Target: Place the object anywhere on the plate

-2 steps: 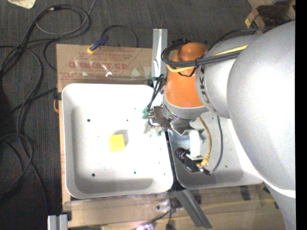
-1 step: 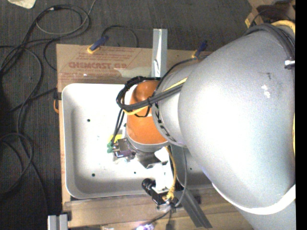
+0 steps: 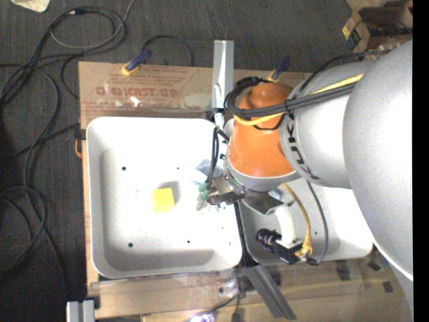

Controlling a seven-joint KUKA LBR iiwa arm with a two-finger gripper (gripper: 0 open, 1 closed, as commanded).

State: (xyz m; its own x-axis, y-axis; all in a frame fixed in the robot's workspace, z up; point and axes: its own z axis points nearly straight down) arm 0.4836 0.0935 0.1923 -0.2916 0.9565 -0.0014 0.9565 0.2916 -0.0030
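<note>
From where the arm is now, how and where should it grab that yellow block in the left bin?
Probably from straight above, closing on two opposite flat sides. The yellow block looks like a small squarish piece lying flat on the floor of the left bin, with open floor all round and no wall near. The gripper sits just to its right, so it needs a short shift left, then down.

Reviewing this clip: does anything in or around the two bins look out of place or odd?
One thing: the task names a plate, yet the left bin holds a yellow block lying on its bare floor. The gripper sits at that bin's right edge, beside the block, not on it. Nothing looks spilled or damaged.
</note>
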